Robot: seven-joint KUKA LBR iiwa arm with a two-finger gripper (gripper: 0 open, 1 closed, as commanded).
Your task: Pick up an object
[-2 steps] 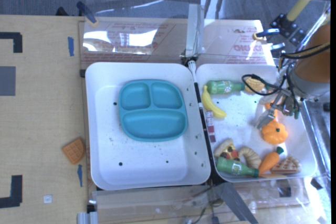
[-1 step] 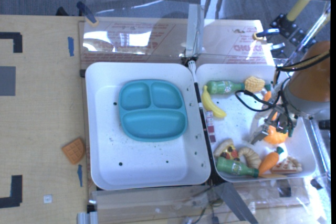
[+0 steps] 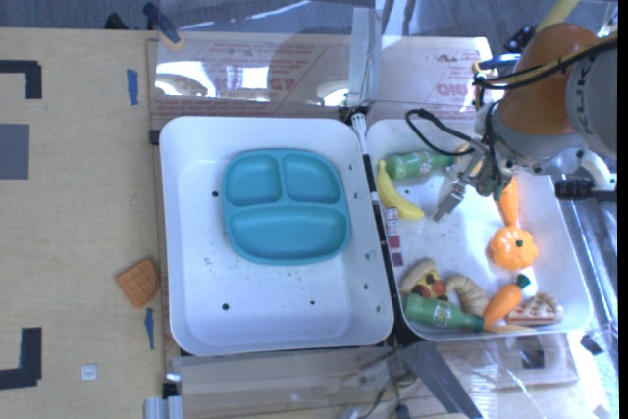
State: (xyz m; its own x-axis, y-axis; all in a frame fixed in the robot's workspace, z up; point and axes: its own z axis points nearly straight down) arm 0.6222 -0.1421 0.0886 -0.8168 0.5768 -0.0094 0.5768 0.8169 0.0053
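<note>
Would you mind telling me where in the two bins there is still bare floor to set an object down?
Left bin: bare floor along the front, below the blue divided plate, plus narrow strips either side. Right bin: a small patch mid-floor, between the banana and the orange fruit. Its front edge is crowded with toys, and the gripper hangs over the back.

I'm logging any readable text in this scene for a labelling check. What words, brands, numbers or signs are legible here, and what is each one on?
None can be read for certain.
Red printing on the clear panel behind the left bin: blurred, unreadable.
Red printing on the clear panel behind the right bin: blurred, unreadable.
Strip label on the divider between the bins: too small to read.
Label on the green bottle: too small to read.
</note>
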